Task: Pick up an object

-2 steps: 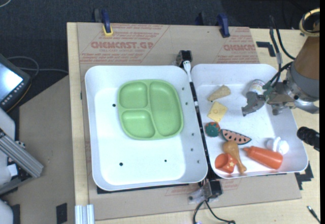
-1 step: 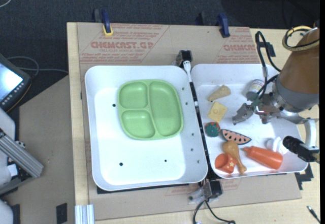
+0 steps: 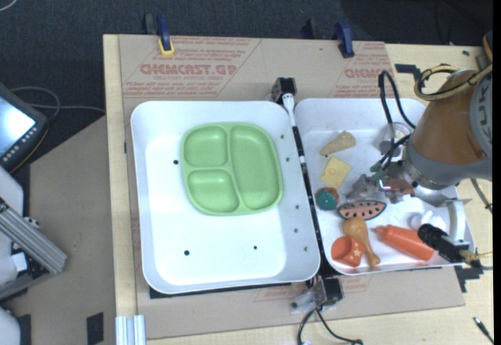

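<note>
A green 3-compartment plate (image 3: 232, 168) sat alone in the left bin (image 3: 156, 242), well left of the fingers (image 3: 381, 179). The right bin (image 3: 309, 113) held the pickable pieces together: 2 cheese wedges (image 3: 337, 143) up-left of the fingers, a teal ball (image 3: 326, 197) left, a watermelon slice (image 3: 362, 210) just below, then a drumstick (image 3: 361, 237), tomato (image 3: 344, 250) and carrot (image 3: 405, 242) further below. The fingers hovered low over the slice, probably the target; whether they were open or closed, I could not tell.
</note>
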`<state>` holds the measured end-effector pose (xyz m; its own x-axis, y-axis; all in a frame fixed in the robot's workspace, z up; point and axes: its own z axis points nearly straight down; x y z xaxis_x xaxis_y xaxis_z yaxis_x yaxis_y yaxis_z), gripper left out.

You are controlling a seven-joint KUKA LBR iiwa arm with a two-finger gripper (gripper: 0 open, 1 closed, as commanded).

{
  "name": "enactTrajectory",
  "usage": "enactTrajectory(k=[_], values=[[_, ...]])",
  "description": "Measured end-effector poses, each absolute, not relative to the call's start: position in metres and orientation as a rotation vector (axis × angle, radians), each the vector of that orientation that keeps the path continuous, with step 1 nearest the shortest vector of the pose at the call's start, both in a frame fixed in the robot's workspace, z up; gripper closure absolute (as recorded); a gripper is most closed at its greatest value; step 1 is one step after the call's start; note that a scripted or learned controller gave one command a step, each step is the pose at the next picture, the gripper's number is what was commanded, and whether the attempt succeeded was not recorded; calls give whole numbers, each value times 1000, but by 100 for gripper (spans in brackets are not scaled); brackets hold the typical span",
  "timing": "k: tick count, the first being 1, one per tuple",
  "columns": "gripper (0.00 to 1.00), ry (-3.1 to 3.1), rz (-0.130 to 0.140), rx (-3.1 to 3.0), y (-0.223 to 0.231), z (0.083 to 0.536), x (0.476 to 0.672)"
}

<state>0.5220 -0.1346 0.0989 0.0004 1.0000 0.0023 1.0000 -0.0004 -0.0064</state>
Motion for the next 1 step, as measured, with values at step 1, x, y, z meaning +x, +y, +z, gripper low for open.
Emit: enactTrajectory(k=[1], values=[[0, -2218, 2, -2219, -134, 84, 522]])
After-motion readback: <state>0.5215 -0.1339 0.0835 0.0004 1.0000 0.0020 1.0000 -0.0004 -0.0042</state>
